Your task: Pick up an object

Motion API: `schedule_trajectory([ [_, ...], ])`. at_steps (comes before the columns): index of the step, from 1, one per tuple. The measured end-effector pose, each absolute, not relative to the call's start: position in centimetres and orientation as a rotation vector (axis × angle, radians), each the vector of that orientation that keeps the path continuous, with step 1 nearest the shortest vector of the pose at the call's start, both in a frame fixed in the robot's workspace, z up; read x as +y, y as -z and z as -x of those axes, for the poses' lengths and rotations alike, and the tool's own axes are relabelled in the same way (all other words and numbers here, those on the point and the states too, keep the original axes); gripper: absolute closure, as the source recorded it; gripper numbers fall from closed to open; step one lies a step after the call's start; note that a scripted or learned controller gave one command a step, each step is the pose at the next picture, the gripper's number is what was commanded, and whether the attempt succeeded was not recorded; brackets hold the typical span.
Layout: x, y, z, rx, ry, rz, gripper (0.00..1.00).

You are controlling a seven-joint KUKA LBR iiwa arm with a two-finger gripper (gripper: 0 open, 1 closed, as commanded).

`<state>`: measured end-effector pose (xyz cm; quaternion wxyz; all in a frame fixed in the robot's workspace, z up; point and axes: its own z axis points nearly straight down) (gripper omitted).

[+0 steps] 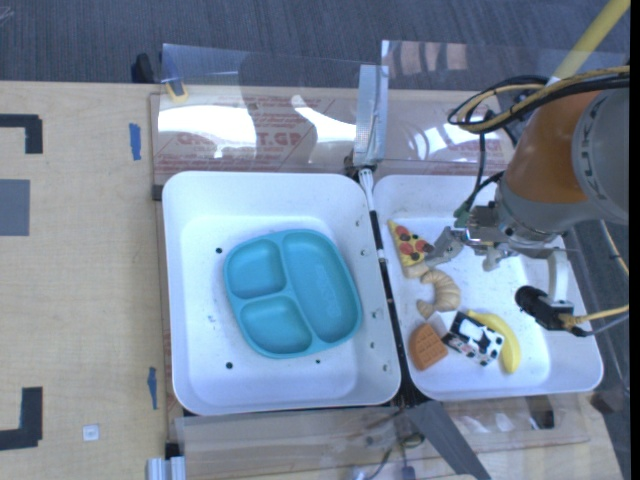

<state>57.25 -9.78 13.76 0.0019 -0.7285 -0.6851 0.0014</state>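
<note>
Camera view, right of frame: gripper (pixel 468 240) spread open, grasping nothing, beside pizza (pixel 408 247) and croissant (pixel 440 290); crowded toys, likely nudged aside, not gripped

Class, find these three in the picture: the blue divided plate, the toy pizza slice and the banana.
blue divided plate (pixel 322 283): camera view, on its large right compartment.
toy pizza slice (pixel 408 247): camera view, on its topped face.
banana (pixel 508 349): camera view, on its yellow curved body.

We see a divided plate (pixel 290 293) in the left bin (pixel 190 268). The right bin (pixel 570 368) holds a pizza slice (pixel 408 247), croissant (pixel 441 290) and banana (pixel 503 340).
</note>
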Motion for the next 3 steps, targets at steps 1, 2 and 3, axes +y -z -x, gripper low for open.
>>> schedule_trajectory([
  [1, -9.5, -8.7, -55.7, -2.178, 0.007, 2.27, 0.0],
  [2, -9.5, -9.9, -55.8, -2.18, 0.012, 2.275, 1.0],
  [3, -4.7, -18.7, -58.3, -1.973, 0.008, 2.448, 1.0],
])
